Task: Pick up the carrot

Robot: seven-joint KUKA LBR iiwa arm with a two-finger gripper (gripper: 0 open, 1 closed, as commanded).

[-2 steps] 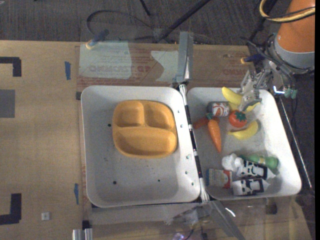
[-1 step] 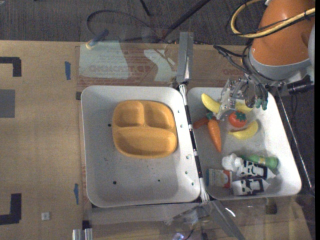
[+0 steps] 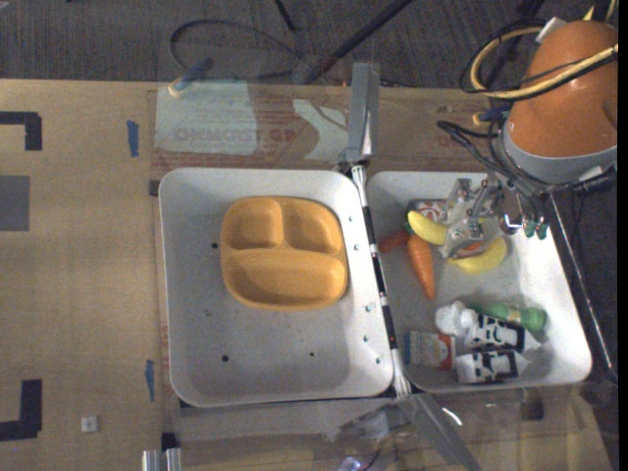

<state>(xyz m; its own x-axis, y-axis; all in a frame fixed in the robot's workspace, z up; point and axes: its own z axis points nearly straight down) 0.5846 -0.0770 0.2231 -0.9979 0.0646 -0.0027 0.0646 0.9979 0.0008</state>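
The carrot [image 3: 422, 266] lies in the right bin [image 3: 569, 307] near its left wall, just left of the banana [image 3: 469, 246], over which the gripper [image 3: 469, 226] hovers, its opening impossible to tell, while the left bin [image 3: 186, 341] holds 1 orange divided plate [image 3: 285, 252].

Materials and finish, bench and both bins

Bench [image 3: 78, 292]: matt, pale wood-look board. Both bins: smooth white plastic, left bin [image 3: 196, 361] with a soft sheen. Divided plate [image 3: 285, 251] there: matt orange plastic. In the right bin [image 3: 569, 292], carrot [image 3: 422, 265] and banana [image 3: 453, 243] look like smooth plastic; gripper [image 3: 469, 222] is bare, shiny metal.
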